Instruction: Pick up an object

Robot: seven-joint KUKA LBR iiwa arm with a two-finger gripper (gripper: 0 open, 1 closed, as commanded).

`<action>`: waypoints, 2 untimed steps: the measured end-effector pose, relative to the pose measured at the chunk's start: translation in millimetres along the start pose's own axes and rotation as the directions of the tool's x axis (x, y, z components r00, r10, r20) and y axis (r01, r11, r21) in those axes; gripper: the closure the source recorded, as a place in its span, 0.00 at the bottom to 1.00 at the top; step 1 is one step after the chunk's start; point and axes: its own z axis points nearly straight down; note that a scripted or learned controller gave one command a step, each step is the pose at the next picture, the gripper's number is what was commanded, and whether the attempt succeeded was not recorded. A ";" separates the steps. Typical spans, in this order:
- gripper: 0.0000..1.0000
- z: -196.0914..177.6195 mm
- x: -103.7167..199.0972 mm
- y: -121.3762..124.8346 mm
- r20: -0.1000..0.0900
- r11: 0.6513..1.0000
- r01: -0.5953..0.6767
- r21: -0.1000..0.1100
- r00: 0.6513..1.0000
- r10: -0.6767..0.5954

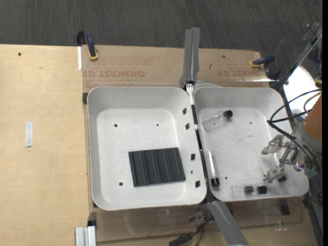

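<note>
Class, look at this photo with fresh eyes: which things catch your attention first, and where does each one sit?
The dark ribbed slab stands out most, lying flat in the left bin toward its front. In the right bin, small clear tubes with black caps lie scattered along the edges. The gripper hangs over that bin's right side.

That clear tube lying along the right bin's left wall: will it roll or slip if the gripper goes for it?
The clear tube looks round and smooth, so it will probably roll when nudged and may slip between fingers. Lying against the bin wall, it likely leaves little finger room.
</note>
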 end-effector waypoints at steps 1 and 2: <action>0.00 -2.5 -3.8 4.6 0.022 0.881 0.473 0.006 0.881 -0.473; 0.00 -2.9 -10.1 9.3 0.019 0.671 0.742 0.005 0.671 -0.742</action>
